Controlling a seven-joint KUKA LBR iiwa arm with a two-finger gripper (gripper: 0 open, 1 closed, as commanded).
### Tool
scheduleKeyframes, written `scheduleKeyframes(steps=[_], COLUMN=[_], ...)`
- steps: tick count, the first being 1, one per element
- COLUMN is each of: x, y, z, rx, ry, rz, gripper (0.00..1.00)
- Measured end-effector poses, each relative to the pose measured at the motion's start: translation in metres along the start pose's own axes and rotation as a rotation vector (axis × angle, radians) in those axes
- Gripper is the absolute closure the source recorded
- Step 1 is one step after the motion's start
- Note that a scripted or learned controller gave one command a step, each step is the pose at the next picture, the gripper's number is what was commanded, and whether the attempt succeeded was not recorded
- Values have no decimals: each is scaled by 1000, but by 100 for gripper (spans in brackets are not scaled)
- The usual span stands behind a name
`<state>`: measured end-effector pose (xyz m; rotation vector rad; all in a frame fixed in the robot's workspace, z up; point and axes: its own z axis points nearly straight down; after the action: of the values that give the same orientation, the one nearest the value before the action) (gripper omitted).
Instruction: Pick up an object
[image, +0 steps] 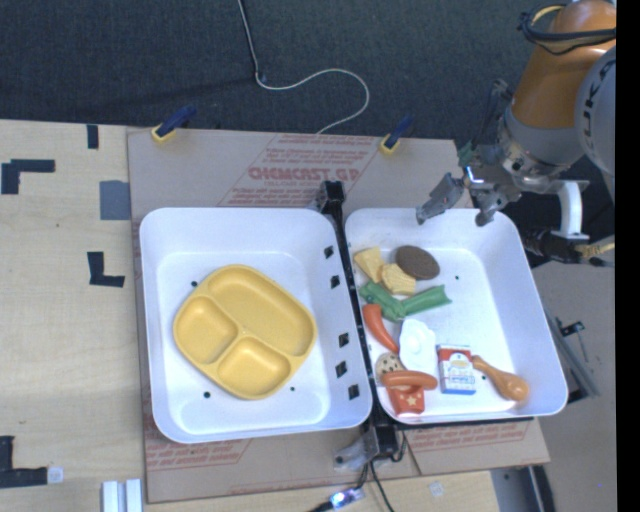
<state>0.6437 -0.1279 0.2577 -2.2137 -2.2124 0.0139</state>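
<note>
The gripper (462, 203) is being held above the far rim of the right bin (535, 300), with its two fingers (436, 201) spread apart and nothing lying between them. The toy food is lying below and nearer the camera, well apart from the fingertips. Closest to the gripper, a brown disc (417, 262) is resting against some pale yellow pieces (384, 270), whose number cannot be told. Nearer than those, a green bean pod (408, 300) is being crossed by an orange carrot (379, 326), and a white piece (419, 340) is lying just beside them. At the near end, a small red-and-white carton (456, 369), a drumstick (499, 378), a cookie (388, 364), a sausage (409, 380) and a red piece (407, 400) are being kept close together.

Two white bins are being shown side by side on a sheet of printed cardboard (300, 170), itself laid on a wooden bench (60, 330) marked with dark tape. In the left bin (160, 250), one yellow tray (244, 329) with three compartments is lying flat. Two clamps, one (172, 123) at the far left and one (397, 132) further right, are pinching the cardboard's far edge. One white cable (300, 80) is trailing across the dark floor behind.
</note>
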Motion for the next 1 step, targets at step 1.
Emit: scheduleKeyframes(steps=[1], x=[0], y=[2], z=[-9], rx=[-13], ry=[-2], rz=[-2], gripper=[0])
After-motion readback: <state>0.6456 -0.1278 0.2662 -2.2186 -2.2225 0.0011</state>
